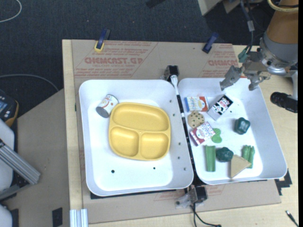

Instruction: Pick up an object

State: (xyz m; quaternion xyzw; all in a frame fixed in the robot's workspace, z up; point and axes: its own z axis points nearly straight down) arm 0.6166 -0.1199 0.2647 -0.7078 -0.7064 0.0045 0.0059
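Gripper [241,79] hangs over the far edge of the right bin [270,126], fingers spread apart and nothing between them; one finger tip sits toward the left above the bin's far rim, the other toward the right. No object is picked yet, so the task stands at the approach stage. Candidates all lie in the right bin: a black-and-white carton [221,105] nearest the gripper, just on its near side; a small striped packet [196,103] to the left of that; a cookie [196,119] and a red-and-white packet [203,132] nearer still; a dark green cup [242,126] toward the right; and along the near side a green stick [209,158], a dark green lump [224,153], a tan wedge [239,165] and a leafy green piece [248,155]. The left bin [94,141] holds a yellow tray [139,130] with three compartments and a small can [106,105] lying on its side at the tray's far left corner. Judged risks: the carton is tilted and close to the far wall, so a straight descent could clip the rim or push the carton flat instead of straddling it. The cookie and the two packets touch or overlap, so a closure there could catch two items or slide off a flat wrapper. The near-side cluster is packed tight; fingers may land on a neighbour and wedge. The cup stands apart from the rest and looks like the cleanest target.
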